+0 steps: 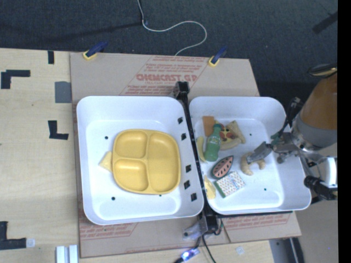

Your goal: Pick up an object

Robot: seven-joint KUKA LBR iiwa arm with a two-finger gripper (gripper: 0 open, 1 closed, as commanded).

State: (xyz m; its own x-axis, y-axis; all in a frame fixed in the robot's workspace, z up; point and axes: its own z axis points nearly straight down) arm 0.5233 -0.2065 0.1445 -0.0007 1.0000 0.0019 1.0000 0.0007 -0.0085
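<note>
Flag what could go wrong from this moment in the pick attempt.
1. The gripper sits low in the right bin beside a small pale item; a descent slightly off could nudge it away rather than catch it.
2. The green bottle, oval red piece and patterned card lie crowded together, so a grasp there may catch two things or slip.

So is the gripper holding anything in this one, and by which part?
Nothing is visibly held. The gripper is low in the right bin, beside a small pale object, with no item seen in its grasp. Whether they touch cannot be told.
</note>
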